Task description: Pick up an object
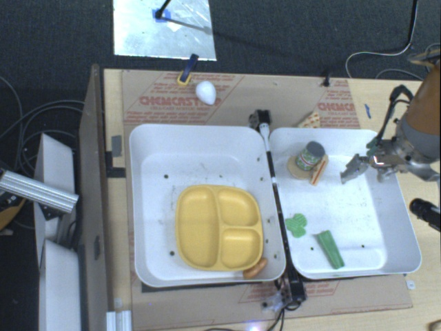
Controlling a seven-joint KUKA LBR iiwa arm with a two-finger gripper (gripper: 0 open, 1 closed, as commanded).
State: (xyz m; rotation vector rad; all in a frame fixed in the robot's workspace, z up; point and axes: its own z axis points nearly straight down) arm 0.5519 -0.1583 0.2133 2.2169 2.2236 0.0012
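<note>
the arm reaches in from the right, and its tool (360, 165) hangs over the upper right part of the right bin (396, 212), with nothing between its fingers; the fingers stand apart, one dark tip pointing down and left toward the bin floor. in that bin, near its upper left corner, a small jar (310, 158) with a grey lid and a tan label lies tilted, and a thin orange stick (318, 173) touches its lower right side. the jar is to the left of the tool, near it but apart. lower in the same bin a flat green piece with a lobed outline (296, 225) lies close to the left wall, and just to its right and lower a green bar (330, 249) lies at a slant, apart from it. the left bin (158, 150) carries a yellow divided plate (219, 227) with three compartments, set toward the lower right of the bin. a small brown sausage-like thing (255, 269) lies at the plate's lower right edge, touching it, near the bin's corner. both bins rest side by side on a cardboard sheet (275, 92) with red print, which covers the surface (88, 150). on the cardboard above the left bin a white egg-shaped thing (205, 92) lies just beside a blue and yellow clip (187, 70). above that, a shiny foil sheet (163, 18) lies on the dark floor.
</note>
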